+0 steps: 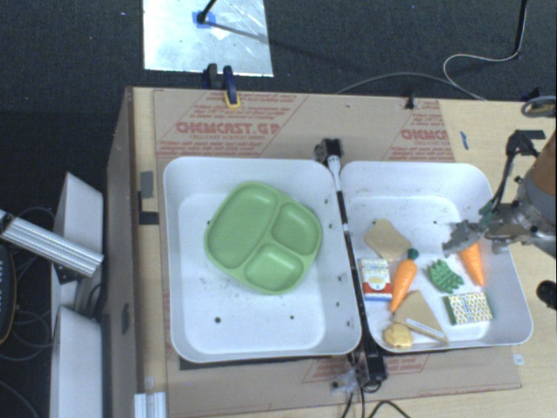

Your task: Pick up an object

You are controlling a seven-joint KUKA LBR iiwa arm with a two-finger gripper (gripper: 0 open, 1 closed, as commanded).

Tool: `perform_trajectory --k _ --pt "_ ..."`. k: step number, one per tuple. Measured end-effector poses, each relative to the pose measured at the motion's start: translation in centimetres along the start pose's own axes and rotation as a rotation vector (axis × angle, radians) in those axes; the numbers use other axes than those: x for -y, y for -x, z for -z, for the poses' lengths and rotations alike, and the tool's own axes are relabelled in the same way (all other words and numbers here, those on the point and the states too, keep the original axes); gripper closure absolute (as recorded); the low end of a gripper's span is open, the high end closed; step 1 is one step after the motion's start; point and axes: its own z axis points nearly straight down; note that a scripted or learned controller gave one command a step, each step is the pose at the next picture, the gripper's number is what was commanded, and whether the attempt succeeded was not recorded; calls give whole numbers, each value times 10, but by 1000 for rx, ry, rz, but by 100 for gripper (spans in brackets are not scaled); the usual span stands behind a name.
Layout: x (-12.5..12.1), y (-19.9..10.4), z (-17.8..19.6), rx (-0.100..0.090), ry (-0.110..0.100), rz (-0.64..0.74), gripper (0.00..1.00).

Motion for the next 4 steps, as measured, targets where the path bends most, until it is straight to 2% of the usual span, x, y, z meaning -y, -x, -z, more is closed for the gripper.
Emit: perform_trajectory --k 1,2,3,4 --pt "-120 -40 -136 -1 6 0 0" --pt "-70 -66 -136 0 6 -1 0" --pt "-43 -57 -135 1 9 -2 0" --pt "7 -35 -136 2 10 -2 0"
